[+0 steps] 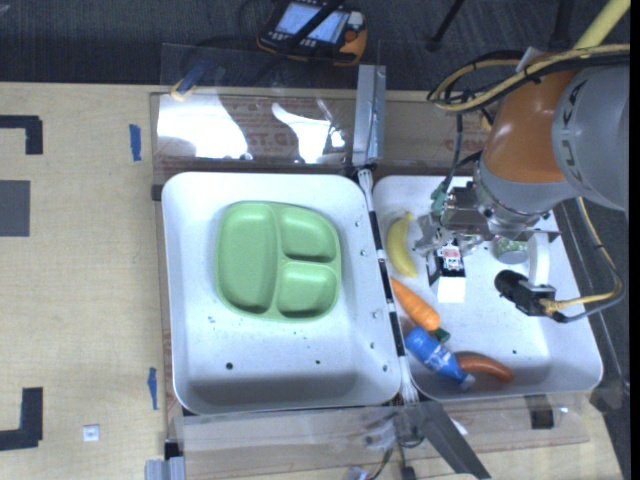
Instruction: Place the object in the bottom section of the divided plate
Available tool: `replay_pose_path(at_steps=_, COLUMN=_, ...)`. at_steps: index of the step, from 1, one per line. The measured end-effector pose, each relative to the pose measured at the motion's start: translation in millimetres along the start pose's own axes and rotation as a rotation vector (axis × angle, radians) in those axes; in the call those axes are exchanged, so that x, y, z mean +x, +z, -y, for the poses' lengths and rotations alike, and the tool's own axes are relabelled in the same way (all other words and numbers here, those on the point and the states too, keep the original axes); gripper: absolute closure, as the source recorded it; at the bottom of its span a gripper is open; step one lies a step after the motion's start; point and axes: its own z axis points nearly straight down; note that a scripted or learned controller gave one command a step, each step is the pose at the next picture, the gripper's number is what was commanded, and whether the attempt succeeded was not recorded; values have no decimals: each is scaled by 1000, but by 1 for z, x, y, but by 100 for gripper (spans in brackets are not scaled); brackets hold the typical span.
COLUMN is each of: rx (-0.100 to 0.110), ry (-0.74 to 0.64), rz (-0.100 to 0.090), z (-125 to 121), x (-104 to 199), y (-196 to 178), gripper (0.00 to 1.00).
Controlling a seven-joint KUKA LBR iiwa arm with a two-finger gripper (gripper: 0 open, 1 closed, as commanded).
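A green divided plate [278, 259] lies in the left white bin [200, 358], with one large section on its left and two smaller ones on its right. My gripper [450, 268] hangs over the upper middle of the right bin [570, 353], just right of a yellow banana [401, 245] and above an orange carrot [417, 305]. Nothing can be seen held under it from this angle.
A blue bottle-like object [436, 352] and a reddish-brown sausage [484, 366] lie near the right bin's front edge. A metal divider [368, 128] stands between the bins at the back. The grey arm with its orange band [530, 128] covers the right bin's far corner.
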Motion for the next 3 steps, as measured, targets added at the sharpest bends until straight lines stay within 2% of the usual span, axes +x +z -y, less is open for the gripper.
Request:
replay_pose_path(at_steps=1, rx=-1, ry=71, rz=0, z=-31, x=8, y=0, gripper=100)
replay_pose_path(at_steps=2, rx=0, ry=114, rz=0, z=-65, x=-19, y=0, gripper=100)
replay_pose_path(at_steps=3, rx=3, ry=56, rz=-1, z=-28, x=37, y=-19, gripper=100)
